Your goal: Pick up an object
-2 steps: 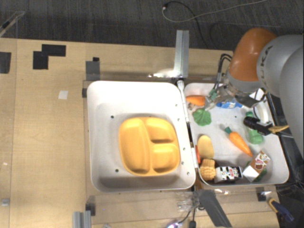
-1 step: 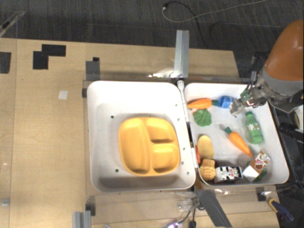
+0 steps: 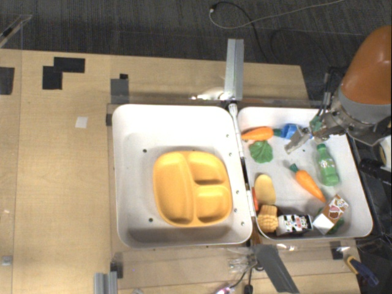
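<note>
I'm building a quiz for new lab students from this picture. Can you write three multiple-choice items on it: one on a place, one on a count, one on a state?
1. Where does the yellow tray lie?
A. left bin
B. right bin
C. bare bench

2. How many carrots are in the right bin?
A. none
B. two
C. five

3. How does the green bottle rest?
A. upright
B. on its side
C. on the tray

Key: 1 A, the tray sits in the left bin. 2 B, one carrot by the divider and another mid-bin. 3 B, the bottle lies flat on the bin floor.
</note>
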`<move>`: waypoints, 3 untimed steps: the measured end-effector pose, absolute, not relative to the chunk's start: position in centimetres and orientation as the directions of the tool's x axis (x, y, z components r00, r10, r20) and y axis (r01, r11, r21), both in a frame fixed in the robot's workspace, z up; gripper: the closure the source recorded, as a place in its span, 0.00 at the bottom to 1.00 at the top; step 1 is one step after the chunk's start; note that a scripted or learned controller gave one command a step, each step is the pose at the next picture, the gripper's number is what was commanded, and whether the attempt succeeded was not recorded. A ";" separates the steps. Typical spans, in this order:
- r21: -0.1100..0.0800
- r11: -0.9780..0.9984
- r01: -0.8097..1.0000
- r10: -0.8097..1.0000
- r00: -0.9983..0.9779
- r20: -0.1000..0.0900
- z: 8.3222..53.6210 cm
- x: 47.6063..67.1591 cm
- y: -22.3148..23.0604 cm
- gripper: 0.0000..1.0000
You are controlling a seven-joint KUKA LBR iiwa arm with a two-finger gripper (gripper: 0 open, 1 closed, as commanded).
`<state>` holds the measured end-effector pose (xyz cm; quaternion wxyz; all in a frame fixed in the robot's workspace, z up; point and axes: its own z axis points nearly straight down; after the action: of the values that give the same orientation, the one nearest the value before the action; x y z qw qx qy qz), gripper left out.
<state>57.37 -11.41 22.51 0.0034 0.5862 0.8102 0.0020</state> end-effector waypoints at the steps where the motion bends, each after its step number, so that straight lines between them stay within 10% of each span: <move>1: 0.004 0.446 0.895 0.895 -0.446 -0.003 18.0 51.4 -15.2 0.00; 2: 0.005 0.543 0.840 0.840 -0.543 -0.004 9.6 54.5 -18.2 0.00; 3: 0.011 0.543 0.840 0.840 -0.543 -0.009 10.8 54.7 -18.1 1.00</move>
<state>54.72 -18.14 10.77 0.0064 0.4779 0.8784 0.0027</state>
